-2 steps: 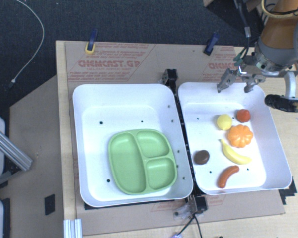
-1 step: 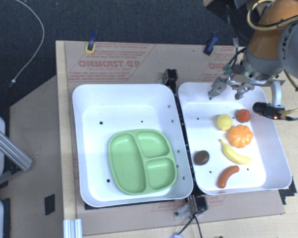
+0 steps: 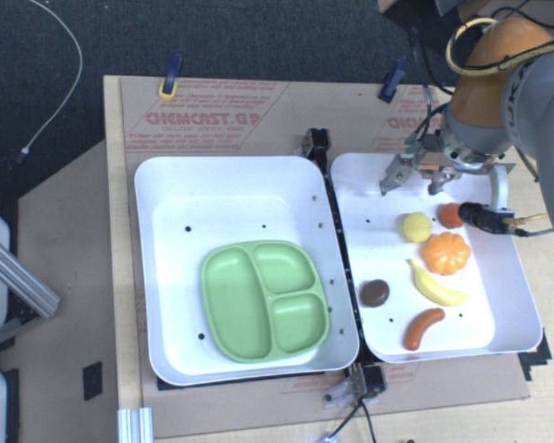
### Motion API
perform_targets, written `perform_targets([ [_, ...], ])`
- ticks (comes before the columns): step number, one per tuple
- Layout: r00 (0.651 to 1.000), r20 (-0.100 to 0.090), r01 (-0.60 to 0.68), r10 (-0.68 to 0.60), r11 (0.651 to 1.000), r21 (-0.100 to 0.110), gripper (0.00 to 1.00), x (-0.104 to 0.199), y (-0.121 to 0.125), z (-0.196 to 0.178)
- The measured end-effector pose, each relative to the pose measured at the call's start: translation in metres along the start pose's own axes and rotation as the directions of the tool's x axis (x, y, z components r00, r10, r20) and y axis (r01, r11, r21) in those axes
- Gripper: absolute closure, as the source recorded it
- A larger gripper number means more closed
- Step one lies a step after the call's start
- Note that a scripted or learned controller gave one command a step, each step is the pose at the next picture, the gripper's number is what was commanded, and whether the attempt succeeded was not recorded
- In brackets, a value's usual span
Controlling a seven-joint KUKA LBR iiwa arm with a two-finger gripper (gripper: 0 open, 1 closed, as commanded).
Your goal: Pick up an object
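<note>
Approach step, as I read it: gripper [image 3: 412, 179] hangs with jaws spread and empty over the right bin [image 3: 369, 183] at its 12 o'clock end, the lemon [image 3: 416, 227] just toward 6, so next I'd drop onto it.

Robotics lab: clamped bench board [image 3: 258, 109], cables [image 3: 46, 81].

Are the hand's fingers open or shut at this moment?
Open. The hand hovers over the back of the right bin, its two fingers spread apart with bare bin floor between them and nothing held.
</note>
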State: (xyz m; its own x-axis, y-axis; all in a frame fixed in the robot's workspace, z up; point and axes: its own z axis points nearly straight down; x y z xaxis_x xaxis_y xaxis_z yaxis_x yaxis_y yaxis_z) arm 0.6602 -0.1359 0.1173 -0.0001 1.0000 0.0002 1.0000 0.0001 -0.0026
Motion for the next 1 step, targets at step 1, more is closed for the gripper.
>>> perform_targets([
  [1,1.000,0.000,0.001,-0.001,1.000,0.002,0.00,0.0006,-0.0006,0.0347],
])
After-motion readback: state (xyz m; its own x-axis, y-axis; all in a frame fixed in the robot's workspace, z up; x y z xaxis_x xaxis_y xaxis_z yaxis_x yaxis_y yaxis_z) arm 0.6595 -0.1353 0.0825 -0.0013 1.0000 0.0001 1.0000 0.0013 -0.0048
